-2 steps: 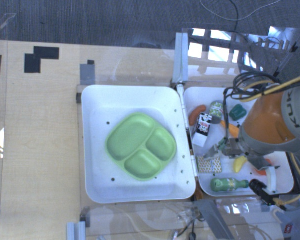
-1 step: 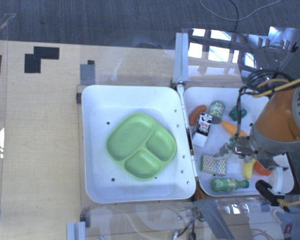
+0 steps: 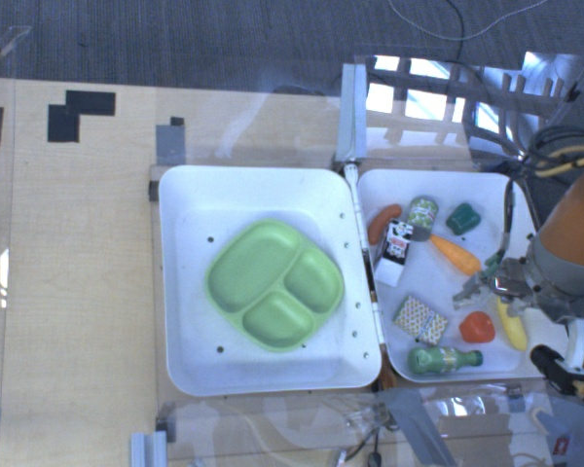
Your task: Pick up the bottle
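Tool [image 3: 474, 290] state unclear, above right bin [image 3: 511, 183]; one green bottle [image 3: 444, 360]; one carrot [image 3: 455, 254].

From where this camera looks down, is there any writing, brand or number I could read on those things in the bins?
None can be read.
Black-and-white carton: dark print, too blurred to read.
Can: label too small.
Green bottle: label blurred.
Patterned box: pattern, no legible words.

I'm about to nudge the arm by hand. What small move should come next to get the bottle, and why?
Probably shift the gripper toward the bin's near edge until it is over the bottle. The gripper sits above the tomato, beside the carrot, while the bottle lies on its side along the near wall of the right bin, untouched. Descending now would likely meet the tomato.
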Tool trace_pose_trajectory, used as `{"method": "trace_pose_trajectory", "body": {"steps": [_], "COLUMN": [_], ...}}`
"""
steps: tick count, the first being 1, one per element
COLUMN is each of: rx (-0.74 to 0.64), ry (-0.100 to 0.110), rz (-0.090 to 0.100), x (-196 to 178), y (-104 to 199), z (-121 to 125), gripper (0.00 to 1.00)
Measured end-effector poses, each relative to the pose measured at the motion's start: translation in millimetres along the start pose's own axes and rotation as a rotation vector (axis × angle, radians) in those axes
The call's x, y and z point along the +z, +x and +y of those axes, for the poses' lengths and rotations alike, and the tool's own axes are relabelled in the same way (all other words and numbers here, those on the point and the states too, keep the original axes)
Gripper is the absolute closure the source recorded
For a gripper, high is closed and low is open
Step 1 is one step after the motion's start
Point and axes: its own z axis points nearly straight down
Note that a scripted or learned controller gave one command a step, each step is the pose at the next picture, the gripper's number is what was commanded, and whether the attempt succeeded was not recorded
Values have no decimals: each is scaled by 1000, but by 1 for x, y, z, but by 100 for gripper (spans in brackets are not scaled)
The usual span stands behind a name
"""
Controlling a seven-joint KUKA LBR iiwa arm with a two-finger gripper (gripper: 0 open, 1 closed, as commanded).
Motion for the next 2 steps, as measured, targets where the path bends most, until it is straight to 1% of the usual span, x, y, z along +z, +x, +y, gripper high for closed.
{"method": "trace_pose_trajectory", "body": {"steps": [1,2], "rx": [-143,-143], "ry": [-15,-14], "rz": [-9,-9], "x": [31,31], "y": [79,79], "z": [-11,-11], "gripper": [0,0]}}
